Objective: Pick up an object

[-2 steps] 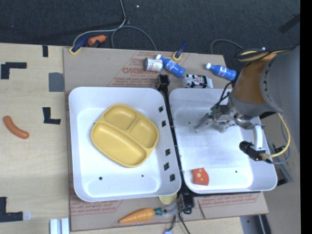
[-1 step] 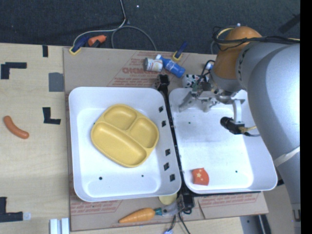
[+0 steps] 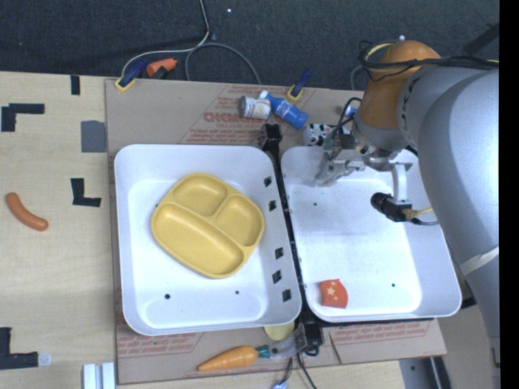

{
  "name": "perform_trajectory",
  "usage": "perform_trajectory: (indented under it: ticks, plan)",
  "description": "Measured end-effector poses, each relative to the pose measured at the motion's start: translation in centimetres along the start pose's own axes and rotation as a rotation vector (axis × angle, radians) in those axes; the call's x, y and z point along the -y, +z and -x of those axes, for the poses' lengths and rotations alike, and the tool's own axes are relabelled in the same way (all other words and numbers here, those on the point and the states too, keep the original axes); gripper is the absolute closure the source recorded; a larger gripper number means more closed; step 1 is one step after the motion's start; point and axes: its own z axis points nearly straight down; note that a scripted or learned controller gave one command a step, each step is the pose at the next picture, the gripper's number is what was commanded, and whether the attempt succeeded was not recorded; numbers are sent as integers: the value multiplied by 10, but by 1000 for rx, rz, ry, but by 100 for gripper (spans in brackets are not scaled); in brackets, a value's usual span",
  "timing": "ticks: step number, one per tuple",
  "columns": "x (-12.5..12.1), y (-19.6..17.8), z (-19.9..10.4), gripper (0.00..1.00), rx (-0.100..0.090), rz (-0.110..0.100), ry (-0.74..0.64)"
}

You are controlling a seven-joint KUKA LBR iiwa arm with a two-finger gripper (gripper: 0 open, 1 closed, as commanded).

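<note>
Toy sausage point(image 3: 27, 211) on bench left, toy carrot point(image 3: 229, 358) below bins, blue-white bottle point(image 3: 276, 108) behind them

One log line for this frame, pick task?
gripper: far end of right bin, nothing seen held | red piece: right bin near edge, untouched | yellow tray: left bin

Single fixed overhead camera, slanted down, both white bins point(image 3: 130, 217) in frame
</note>
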Motion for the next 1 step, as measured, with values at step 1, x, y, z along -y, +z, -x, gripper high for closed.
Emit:
perform_trajectory:
  ticks: [1]
  plan:
    - [0, 1, 0, 0, 1, -1, 0]
